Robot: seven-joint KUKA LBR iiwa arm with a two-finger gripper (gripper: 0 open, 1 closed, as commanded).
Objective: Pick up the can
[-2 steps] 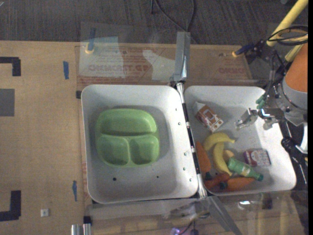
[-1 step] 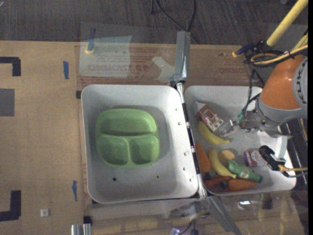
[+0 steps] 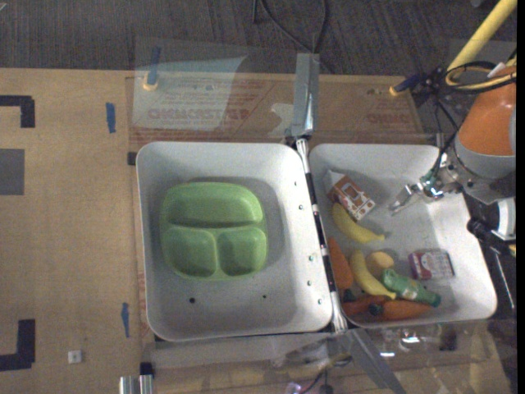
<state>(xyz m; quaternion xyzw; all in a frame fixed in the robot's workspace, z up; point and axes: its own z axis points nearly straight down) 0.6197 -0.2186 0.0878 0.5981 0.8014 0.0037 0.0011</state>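
The can (image 3: 431,263) has a maroon and white label and lies on its side in the right bin (image 3: 472,245), near that bin's right wall. My gripper (image 3: 404,197) hangs over the upper middle of the same bin, up and to the left of the can and well apart from it. Its silver fingers (image 3: 396,203) point left and stand open with nothing between them. The grey arm with its orange band (image 3: 490,121) comes in from the right.
Beside the can lie a green bottle (image 3: 410,288), two bananas (image 3: 357,226), carrots (image 3: 340,265) and a small red and white carton (image 3: 351,198). The left bin (image 3: 156,253) holds a green divided plate (image 3: 215,228). Cables (image 3: 459,76) run behind the right bin.
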